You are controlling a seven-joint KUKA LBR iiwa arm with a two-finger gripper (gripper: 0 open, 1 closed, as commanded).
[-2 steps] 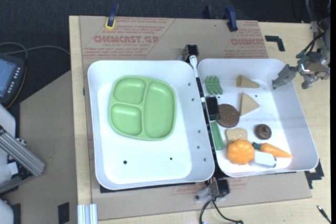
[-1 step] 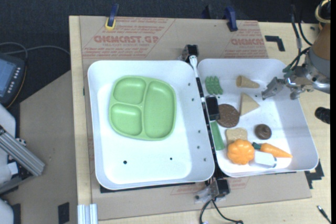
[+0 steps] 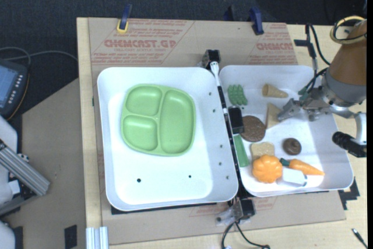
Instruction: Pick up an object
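One arm (image 3: 349,64) reaches in from the right of your picture, above the right bin (image 3: 332,181). Its gripper (image 3: 303,107) hangs with fingers spread wide, holding nothing, near a tan wedge (image 3: 273,114). The orange pumpkin (image 3: 267,168) sits lower down.

The right bin (image 3: 332,76) is crowded along its left and front sides: green beans (image 3: 236,94), a brown patty (image 3: 253,127), an orange pumpkin (image 3: 267,169) and a carrot (image 3: 303,167). Its back right corner lies bare. The left bin (image 3: 111,125) has open floor in front of the green divided plate (image 3: 158,119).
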